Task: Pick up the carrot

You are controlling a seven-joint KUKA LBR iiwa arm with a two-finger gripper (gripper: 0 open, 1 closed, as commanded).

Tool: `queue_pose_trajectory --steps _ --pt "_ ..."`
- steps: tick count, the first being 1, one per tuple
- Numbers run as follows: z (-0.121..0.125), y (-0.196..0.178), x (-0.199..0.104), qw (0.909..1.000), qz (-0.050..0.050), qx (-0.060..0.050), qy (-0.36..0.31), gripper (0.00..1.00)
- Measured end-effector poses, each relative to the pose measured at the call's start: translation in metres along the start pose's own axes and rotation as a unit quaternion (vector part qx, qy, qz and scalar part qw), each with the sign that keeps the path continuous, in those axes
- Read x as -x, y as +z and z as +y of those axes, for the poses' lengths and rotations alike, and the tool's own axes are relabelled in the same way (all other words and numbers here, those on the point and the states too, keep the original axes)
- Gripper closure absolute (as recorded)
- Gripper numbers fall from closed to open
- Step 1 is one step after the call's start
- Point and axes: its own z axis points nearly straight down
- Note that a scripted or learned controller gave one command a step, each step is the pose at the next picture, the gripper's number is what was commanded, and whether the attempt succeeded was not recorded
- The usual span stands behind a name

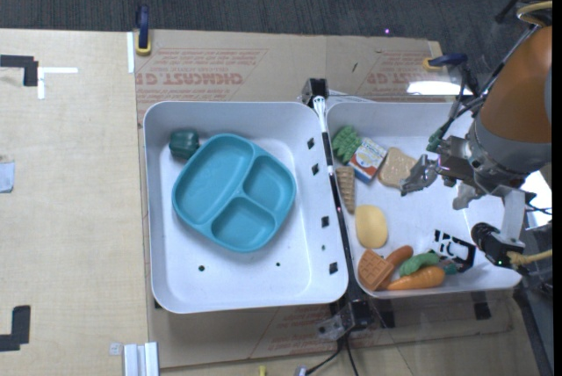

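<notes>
While the end effector [420,178] hung empty, jaws slightly parted, the carrot [418,279] lay well below it, long axis running left-right.

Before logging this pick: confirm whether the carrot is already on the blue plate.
No. The carrot lies in the right bin, near its front edge.

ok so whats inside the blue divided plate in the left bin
Nothing visible in the blue plate: all three compartments look bare. The bin floor under it is covered, so unknown.

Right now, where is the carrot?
The carrot lies at the near edge of the right bin, beside the waffle and a sausage.
</notes>
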Motion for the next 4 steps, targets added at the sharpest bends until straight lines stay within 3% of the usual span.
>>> queue_pose_trajectory --steps 1,2,3,4 --pt "-0.039 0.030 -0.066 0.9980 0.001 -0.001 -0.063 0.00" --pt "0.010 0.030 -0.044 1.0000 0.000 -0.001 0.002 0.00" --pt "-0.031 0.030 -0.056 1.0000 0.001 -0.002 0.009 0.00" --pt "-0.041 0.030 -0.057 0.9999 0.000 -0.002 0.017 0.00"
